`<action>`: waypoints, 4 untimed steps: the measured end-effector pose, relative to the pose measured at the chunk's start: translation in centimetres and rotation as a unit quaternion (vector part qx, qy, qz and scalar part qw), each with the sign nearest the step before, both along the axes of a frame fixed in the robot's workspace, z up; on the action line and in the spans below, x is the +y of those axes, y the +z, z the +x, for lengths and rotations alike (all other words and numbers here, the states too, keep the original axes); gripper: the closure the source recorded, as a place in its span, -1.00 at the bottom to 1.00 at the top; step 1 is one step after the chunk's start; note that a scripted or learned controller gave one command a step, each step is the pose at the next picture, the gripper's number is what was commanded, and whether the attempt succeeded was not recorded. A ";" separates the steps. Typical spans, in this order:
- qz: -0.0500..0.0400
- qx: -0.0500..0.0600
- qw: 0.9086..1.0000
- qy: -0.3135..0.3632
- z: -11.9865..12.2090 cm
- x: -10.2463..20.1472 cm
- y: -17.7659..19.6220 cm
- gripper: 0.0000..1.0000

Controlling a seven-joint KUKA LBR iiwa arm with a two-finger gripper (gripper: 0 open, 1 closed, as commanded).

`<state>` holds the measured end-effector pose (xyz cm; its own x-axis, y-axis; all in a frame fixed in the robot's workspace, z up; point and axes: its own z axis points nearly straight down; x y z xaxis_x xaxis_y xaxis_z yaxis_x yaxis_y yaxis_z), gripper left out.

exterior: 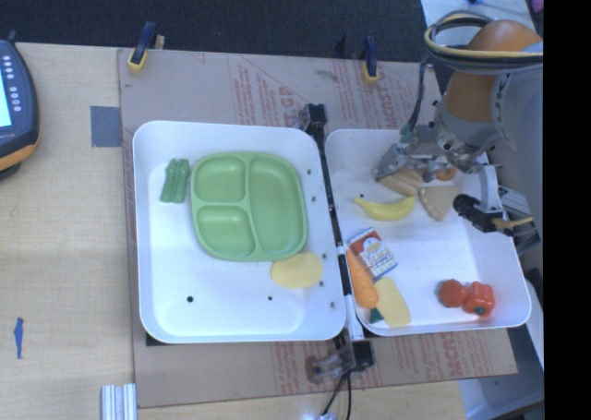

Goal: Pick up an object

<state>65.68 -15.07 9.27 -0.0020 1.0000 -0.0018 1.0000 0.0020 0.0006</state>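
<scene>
My gripper point(413, 165) hangs low over the far part of the right bin point(517, 270), under the grey arm with its orange band point(494, 40). Just below it lie a tan bread slice point(436, 202) and a yellow banana point(388, 209). A small orange piece point(447, 172) shows right beside the gripper. Nearer the front of this bin are a small red and white carton point(372, 255), an orange carrot point(365, 287), a pale yellow piece point(394, 304) and a red pepper point(467, 296).
The left bin point(152, 252) holds a green divided plate point(247, 205), green beans point(174, 180) and a yellow slice point(296, 270). A black clamp point(315, 117) sits where the bins meet at the back. A handheld pendant point(14, 104) lies at the far left.
</scene>
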 end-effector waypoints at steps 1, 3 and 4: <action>0.000 0.002 1.000 0.001 0.0 0.5 0.0 -1.00; -0.001 0.000 1.000 0.002 0.0 0.1 1.1 1.00; 0.002 -0.001 1.000 0.004 -5.1 6.8 10.5 1.00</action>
